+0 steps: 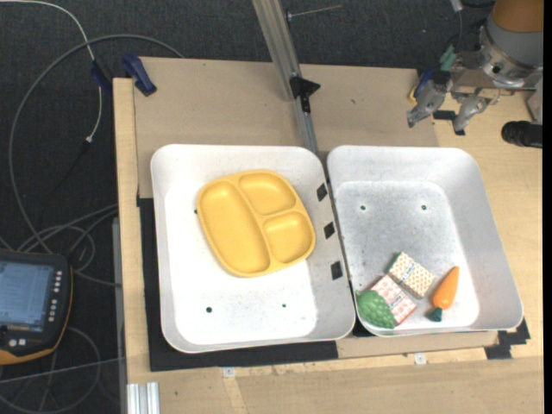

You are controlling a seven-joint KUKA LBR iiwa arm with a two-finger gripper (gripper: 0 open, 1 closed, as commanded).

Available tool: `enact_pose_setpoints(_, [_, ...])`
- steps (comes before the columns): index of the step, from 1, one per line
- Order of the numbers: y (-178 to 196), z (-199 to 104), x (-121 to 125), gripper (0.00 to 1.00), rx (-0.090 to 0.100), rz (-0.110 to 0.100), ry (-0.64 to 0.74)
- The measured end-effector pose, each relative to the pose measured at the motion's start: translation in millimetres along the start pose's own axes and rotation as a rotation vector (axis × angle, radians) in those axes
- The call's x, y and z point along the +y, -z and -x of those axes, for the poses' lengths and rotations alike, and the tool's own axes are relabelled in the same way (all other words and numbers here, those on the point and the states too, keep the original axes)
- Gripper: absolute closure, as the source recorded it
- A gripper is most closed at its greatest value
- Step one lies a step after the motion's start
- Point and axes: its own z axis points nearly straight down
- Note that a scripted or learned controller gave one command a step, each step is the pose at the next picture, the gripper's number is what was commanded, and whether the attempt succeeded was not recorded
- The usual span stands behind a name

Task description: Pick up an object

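Gripper (442,110) upper right over worktop (216,110), fingers spread, holding nothing. Toy carrot (445,289), small boxes (402,286) lower right in right bin (483,197).

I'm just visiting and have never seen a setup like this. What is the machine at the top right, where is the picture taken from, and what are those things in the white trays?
The picture comes from one fixed camera above the bench, looking down at a slant. At the top right is the end of a robot arm, grey with an orange band. Below its wrist sits its pincer, the part meant to grab things. It hovers over the bare bench, behind the bins, and nothing is between its fingers, which are spread apart.

On the bench are two shallow white bins. The left bin holds a yellow divided plate with three compartments. The right bin holds four small items clustered in its near corner: a toy carrot, two small patterned boxes, and a green leafy toy. The arm's job is to pick one up.
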Motion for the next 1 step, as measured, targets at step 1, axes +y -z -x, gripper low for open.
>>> enact_pose_setpoints(1, [0.0,0.2,0.0,0.0,0.0,0.0,0.0])
